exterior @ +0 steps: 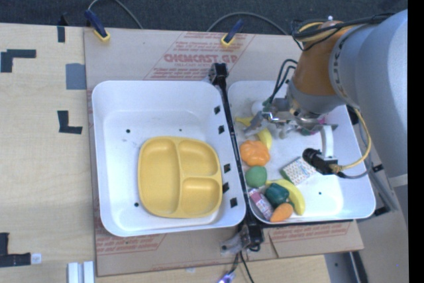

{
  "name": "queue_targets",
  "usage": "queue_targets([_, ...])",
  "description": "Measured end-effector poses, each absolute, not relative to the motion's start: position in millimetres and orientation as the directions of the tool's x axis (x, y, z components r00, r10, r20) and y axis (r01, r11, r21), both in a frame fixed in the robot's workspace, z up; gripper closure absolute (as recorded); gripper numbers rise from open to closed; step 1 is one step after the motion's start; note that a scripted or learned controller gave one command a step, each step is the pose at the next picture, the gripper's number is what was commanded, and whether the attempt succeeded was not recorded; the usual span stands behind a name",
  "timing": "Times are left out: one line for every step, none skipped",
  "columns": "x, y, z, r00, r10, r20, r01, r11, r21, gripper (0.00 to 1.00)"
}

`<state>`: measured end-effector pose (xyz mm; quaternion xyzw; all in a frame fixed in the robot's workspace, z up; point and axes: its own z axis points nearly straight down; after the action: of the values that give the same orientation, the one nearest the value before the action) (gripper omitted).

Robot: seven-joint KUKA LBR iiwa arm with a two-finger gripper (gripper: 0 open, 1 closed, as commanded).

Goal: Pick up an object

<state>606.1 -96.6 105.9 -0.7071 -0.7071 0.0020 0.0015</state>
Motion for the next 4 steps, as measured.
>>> queue_targets([592.3, -93, 87, -0.002, 1.000, -0.002, 1.000, 0.002, 0.004, 0.00])
queue_targets([635.2, -105, 96, -0.002, 1.000, 0.000, 1.000, 0.002, 0.000, 0.00])
queue_targets([609.0, -101, 87, -0.002, 1.000, -0.002, 1.000, 0.002, 0.004, 0.00])
queue_targets([599.4, -95, 87, -0.001, 1.000, -0.003, 1.000, 0.001, 0.005, 0.00])
